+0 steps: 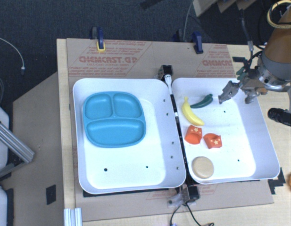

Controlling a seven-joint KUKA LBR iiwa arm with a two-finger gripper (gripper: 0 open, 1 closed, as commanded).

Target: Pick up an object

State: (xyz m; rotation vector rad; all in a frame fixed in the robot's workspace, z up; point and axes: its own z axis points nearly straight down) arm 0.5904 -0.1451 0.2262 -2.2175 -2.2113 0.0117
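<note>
Even, bright overhead lighting; moderate sharpness throughout.

The two white bins are lit almost to glare, with soft, short shadows cast beneath the blue divided plate and the small items on the right. The dark floor is left dim. Slight blur is seen on the arm at the far right edge.

left bin: white, shallow, well left of the pincer | blue divided plate: lies in left bin's upper part, three compartments, far left of pincer | desk: brown board with red lettering | blue clamps: on board's far edge, up-left of pincer
</note>
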